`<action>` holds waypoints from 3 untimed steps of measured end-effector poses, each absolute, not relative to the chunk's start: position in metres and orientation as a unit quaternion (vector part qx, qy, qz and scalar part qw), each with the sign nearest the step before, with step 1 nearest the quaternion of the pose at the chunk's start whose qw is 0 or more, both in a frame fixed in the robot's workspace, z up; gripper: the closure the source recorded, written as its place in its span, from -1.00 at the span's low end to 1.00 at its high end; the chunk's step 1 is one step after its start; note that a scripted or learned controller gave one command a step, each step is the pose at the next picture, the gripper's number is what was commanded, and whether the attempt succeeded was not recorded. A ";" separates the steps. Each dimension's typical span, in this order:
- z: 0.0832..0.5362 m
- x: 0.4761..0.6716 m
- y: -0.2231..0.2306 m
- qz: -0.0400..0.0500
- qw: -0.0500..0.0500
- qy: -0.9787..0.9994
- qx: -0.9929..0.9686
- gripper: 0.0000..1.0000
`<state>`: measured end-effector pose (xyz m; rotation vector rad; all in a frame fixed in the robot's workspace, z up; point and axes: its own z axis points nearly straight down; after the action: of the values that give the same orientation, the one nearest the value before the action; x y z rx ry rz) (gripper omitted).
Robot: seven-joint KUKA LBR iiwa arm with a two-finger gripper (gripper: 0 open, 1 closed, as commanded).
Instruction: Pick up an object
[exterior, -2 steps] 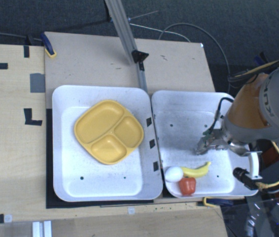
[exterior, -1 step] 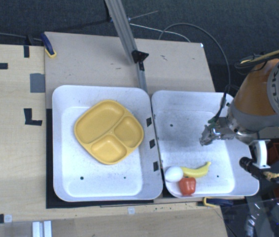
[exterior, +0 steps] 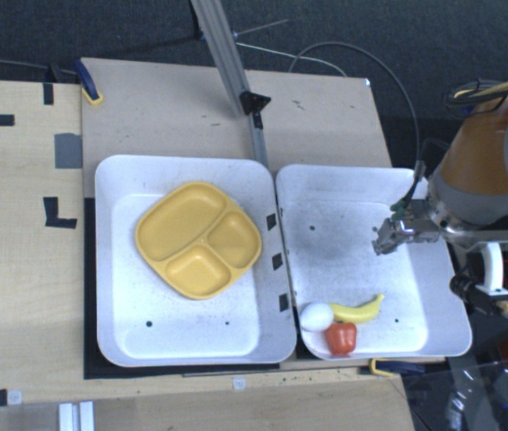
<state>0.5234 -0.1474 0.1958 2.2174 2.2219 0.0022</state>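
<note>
Three small objects lie at the near edge of the right bin: a white egg-shaped ball, a yellow banana and a red pepper-like piece. My gripper hangs over the right side of that bin, above and to the right of these objects and apart from them. Nothing shows between its tips. The orange band of the arm rises behind it at the right edge.
The left bin holds a yellow three-compartment plate. A metal pole slants in from the top to the join of the bins. A cable loops across the bench behind the right bin.
</note>
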 end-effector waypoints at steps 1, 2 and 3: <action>0.233 0.524 -0.147 0.001 0.002 0.708 0.706 1.00; 0.241 0.534 -0.095 0.001 -0.001 0.710 0.705 1.00; 0.230 0.556 -0.042 0.000 -0.001 0.710 0.705 1.00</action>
<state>0.5558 -0.0425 0.2305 2.2149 2.2307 -0.0010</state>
